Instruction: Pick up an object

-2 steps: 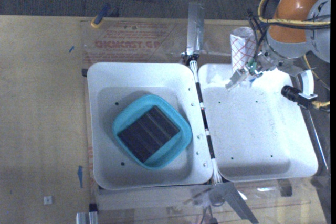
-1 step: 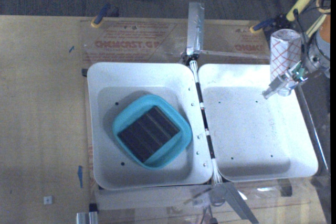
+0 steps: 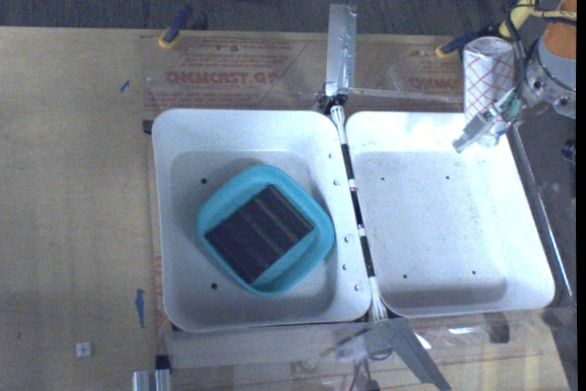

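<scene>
A teal, rounded-square dish with a dark ribbed insert [image 3: 264, 229] lies tilted in the middle of the left bin [image 3: 179, 142]. My gripper [image 3: 476, 135] hangs over the back right corner of the right bin [image 3: 439, 279], far from the dish. It is small and partly blurred. The grey arm with its orange band [image 3: 558, 37] comes in from the upper right.
A white cylinder with a red lattice pattern [image 3: 485, 73] stands just behind the right bin, next to the arm. A metal bracket [image 3: 341, 50] rises at the back where the bins meet. Yellow clamps [image 3: 169, 37] hold a clear sheet behind the bins.
</scene>
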You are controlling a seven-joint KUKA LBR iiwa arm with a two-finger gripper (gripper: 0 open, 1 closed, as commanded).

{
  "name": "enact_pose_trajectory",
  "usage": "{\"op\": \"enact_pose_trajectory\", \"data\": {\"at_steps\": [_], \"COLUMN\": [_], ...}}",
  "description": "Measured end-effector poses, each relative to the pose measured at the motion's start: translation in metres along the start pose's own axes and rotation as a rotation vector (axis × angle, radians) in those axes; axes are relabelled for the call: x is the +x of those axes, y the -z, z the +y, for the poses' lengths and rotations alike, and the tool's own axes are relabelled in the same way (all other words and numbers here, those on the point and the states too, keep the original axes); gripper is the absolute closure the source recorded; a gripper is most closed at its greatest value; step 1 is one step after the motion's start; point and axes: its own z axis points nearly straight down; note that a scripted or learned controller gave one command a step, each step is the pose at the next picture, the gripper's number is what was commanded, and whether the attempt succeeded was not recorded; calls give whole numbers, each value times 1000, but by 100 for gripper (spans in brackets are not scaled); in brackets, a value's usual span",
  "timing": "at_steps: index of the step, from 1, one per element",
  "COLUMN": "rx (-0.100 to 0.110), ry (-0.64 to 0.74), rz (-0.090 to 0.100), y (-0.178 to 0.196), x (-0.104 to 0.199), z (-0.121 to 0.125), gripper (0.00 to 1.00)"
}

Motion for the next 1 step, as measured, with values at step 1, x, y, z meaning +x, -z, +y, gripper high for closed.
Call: {"op": "enact_pose_trajectory", "data": {"at_steps": [1], "rx": [-2], "ry": [398], "rz": [0], "y": [-111], "x": [-16], "z": [-7], "gripper": [0]}}
